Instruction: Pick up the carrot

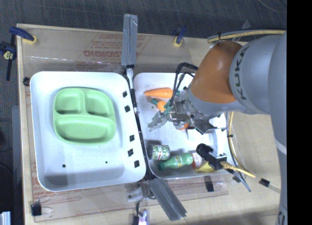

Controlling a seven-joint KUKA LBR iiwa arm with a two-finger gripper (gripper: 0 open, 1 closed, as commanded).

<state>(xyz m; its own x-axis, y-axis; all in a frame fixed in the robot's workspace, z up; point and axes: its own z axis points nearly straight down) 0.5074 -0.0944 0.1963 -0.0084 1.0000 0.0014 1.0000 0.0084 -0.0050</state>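
Note:
The carrot (159,92) is orange and lies flat near the far edge of the right bin (146,85), its tip pointing left. My gripper (157,119) hangs over the middle of that bin, just in front of the carrot and a little apart from it. Nothing shows held in it. A small orange and teal object (158,104) lies between the carrot and the gripper. The grey arm with its orange band (214,80) covers the right part of the bin.
A green can (159,152) and a green bottle (176,160) lie along the right bin's near wall. The left bin (73,170) holds a green divided plate (84,115). A small orange-red bit (183,126) peeks out under the wrist.

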